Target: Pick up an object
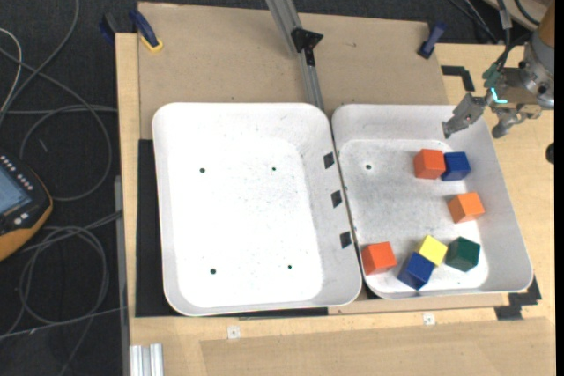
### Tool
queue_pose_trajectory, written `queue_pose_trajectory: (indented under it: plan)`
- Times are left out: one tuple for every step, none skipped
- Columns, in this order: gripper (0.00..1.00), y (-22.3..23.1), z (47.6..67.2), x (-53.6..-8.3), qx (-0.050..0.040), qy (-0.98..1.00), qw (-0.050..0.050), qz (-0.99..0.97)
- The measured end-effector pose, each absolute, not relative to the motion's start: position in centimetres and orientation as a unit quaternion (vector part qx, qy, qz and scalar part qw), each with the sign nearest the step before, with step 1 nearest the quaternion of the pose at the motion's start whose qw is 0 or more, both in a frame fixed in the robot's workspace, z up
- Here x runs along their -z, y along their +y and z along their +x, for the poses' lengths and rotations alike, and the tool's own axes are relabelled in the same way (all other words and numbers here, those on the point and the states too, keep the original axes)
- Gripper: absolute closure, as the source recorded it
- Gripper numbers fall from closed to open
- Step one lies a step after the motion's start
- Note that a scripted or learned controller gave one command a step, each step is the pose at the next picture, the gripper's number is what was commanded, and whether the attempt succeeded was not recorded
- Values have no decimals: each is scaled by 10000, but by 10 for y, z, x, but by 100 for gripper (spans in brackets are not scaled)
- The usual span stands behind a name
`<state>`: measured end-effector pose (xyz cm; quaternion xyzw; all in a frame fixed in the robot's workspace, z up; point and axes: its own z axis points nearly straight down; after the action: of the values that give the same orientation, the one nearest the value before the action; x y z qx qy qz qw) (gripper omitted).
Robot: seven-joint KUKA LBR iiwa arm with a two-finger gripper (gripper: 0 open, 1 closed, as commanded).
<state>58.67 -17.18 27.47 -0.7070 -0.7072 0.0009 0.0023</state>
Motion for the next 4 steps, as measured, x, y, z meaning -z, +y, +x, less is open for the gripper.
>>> queue_pose_trajectory:
  plan:
    - [0,-172,587,-277,2,-7075,5,-7067]
    - [0,-163,585,-230,-13,-7074,26,-7068]
    - [0,-157,594,-175,-15,-7077,31,-7065]
    - [0,-153,592,-112,-19,-7073,36,-7069]
